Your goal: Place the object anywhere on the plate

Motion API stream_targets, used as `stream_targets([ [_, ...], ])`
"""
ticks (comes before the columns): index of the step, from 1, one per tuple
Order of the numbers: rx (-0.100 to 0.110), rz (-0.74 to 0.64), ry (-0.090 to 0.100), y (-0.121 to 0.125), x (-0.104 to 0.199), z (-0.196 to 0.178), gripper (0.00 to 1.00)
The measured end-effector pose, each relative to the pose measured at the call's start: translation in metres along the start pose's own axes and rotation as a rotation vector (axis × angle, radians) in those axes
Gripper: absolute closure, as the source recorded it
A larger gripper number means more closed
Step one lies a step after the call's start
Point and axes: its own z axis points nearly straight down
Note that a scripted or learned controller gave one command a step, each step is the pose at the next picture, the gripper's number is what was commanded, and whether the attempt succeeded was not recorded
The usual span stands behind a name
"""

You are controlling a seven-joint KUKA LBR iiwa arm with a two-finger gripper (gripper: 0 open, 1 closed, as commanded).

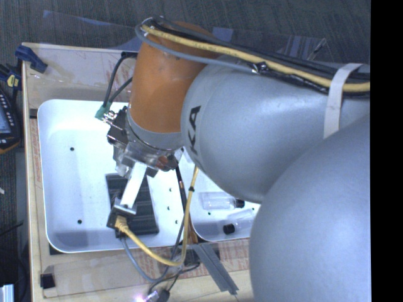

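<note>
My gripper (130, 159) hangs low over the middle of the left white bin (63, 168), under the orange wrist band. The arm's bulk covers most of it. A flat black ribbed thing (146, 209) lies on the bin floor just below and in front of the gripper. I cannot tell whether the two touch. In the visible sliver of the right bin (204, 231) lie a clear bottle-like thing (217, 201) with a dark cap and a pale thing (238, 220) beside it.
The grey arm covers nearly all of the right bin and the view's right half. Loose cables (157, 257) trail over the bench's front edge. Dark tools (7, 115) sit off the bench at the left.
</note>
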Motion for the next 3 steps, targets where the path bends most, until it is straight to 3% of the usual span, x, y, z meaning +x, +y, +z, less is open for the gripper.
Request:
stream_targets([
  [1,-0.005,0.562,0.006,0.000,0.001,-0.004,1.00],
  [2,-0.005,0.648,0.001,0.073,0.007,0.058,1.00],
  [3,0.000,0.520,0.005,0.127,-0.037,-0.020,1.00],
])
